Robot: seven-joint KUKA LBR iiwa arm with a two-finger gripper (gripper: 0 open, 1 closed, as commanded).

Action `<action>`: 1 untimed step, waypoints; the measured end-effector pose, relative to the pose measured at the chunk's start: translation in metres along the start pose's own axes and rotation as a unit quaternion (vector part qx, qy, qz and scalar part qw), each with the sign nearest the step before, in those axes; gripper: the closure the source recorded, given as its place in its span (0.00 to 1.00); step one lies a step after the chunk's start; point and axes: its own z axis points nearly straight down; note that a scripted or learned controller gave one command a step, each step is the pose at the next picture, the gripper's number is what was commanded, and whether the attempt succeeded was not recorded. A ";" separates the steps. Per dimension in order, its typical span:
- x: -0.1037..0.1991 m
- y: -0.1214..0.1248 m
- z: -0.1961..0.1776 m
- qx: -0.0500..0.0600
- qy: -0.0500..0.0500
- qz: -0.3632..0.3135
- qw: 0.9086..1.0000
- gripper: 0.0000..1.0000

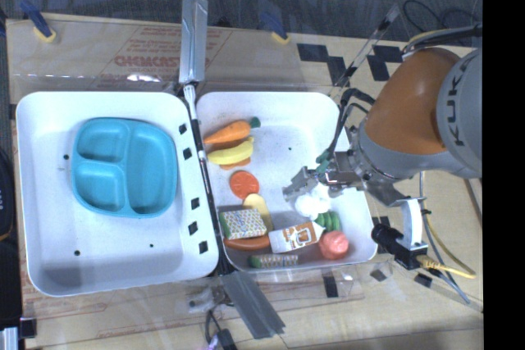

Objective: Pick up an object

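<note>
My gripper [308, 186] hangs low over the right part of the right bin [283, 106]. A small white rounded object [311, 205] lies directly under its tip, touching or nearly touching it. Toy foods lie in this bin: an orange carrot [228, 132], a yellow banana [233, 152], a red disc [244, 184], a pale yellow piece [257, 203], a patterned box [244, 222], an orange-and-white carton [295, 237], a green piece [329, 220] and a red round fruit [335, 244].
The left bin [41, 176] holds a blue divided plate [125, 165]. A metal bar [193, 37] runs up from the wall between the bins. The arm's orange band [410, 98] looms over the right bin's right edge. Cables lie at the right.
</note>
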 end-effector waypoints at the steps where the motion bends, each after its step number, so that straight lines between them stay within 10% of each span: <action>1: 0.029 0.052 0.137 -0.001 0.000 -0.007 1.000 0.00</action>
